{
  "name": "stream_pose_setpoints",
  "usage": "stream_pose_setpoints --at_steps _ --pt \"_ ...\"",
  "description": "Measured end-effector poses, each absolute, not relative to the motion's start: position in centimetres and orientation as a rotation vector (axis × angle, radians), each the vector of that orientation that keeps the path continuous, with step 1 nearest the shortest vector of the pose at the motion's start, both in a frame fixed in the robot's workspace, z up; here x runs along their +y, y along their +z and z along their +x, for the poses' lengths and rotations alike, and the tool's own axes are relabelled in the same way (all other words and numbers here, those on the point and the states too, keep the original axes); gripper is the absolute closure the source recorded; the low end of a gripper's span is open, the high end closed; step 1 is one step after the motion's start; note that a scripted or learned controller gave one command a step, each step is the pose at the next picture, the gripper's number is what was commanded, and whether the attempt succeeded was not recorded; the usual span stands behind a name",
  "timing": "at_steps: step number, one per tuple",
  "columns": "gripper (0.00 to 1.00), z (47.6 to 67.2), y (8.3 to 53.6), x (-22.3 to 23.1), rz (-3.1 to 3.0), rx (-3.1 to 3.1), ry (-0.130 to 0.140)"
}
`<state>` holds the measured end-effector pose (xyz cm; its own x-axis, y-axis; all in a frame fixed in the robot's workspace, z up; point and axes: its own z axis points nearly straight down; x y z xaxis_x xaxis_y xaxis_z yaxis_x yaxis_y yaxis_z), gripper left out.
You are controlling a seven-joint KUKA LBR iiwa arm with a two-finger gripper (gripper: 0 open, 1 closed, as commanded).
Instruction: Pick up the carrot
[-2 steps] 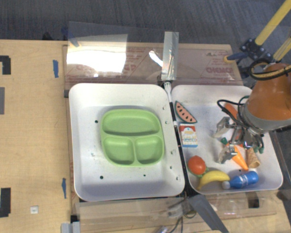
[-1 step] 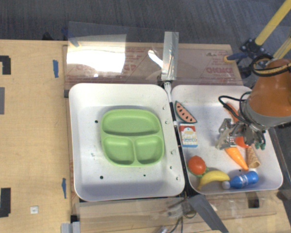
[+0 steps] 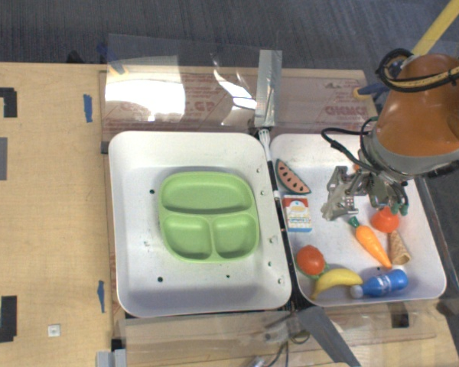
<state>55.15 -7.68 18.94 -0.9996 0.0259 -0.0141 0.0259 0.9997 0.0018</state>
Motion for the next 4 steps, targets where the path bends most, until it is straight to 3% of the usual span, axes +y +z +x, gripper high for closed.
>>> stream_pose_setpoints --at_steps 1,2,3,4 --pt "1.00 54.6 12.5 -14.0 -0.180 3.137 0.001" --pt "1.00 51.8 21.0 -12.2 -0.457 3.096 -0.004" --pt "1.00 51.4 10.1 -12.8 -0.870 3.009 -0.005" --pt "1.00 54.1 18.7 -7.6 -1.363 2.818 -0.004"
